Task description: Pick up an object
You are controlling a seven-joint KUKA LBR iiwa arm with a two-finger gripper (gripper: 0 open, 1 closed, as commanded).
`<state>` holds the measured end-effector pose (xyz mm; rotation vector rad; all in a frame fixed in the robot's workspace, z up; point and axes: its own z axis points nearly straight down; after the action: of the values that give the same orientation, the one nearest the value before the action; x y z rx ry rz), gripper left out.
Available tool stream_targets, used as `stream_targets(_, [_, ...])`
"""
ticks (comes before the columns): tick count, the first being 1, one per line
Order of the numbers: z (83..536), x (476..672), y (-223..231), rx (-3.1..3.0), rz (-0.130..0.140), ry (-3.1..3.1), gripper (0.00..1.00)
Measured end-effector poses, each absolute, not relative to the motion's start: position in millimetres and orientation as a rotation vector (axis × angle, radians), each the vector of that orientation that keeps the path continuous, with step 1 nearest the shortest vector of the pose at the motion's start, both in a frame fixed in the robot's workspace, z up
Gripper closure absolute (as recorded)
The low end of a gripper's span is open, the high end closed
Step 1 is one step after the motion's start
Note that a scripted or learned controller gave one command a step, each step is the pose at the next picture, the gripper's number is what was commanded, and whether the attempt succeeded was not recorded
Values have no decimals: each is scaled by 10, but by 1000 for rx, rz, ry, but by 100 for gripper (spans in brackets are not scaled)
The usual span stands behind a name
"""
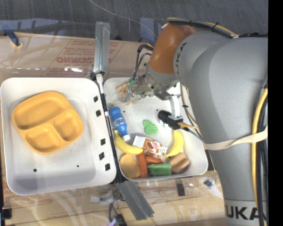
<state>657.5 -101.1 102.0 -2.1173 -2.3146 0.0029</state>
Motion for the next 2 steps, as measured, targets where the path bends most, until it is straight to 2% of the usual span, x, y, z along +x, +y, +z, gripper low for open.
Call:
stream_targets(1, [926,6573,-1156,-2115,2,-2320,100])
stream_targets(2, [927,6573,-1154,-2115,2,-2320,0])
